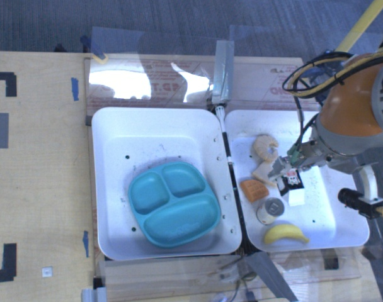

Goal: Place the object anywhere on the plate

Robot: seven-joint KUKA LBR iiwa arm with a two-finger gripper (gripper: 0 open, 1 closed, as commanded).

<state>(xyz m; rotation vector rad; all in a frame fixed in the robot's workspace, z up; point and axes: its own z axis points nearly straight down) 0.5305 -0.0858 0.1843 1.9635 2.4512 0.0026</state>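
The claw (281, 170) is lowered into the right bin (352, 228) among the food, presumably for a pick; its state cannot be told; the plate (172, 203) lies well left, the banana (285, 233) just below.

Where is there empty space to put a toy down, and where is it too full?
The blue plate has three bare sections. The left bin is bare behind the plate. In the right bin, room lies right of the banana. It is crowded around the gripper, by the orange piece.

Slanted overhead view of both bins (109, 168)
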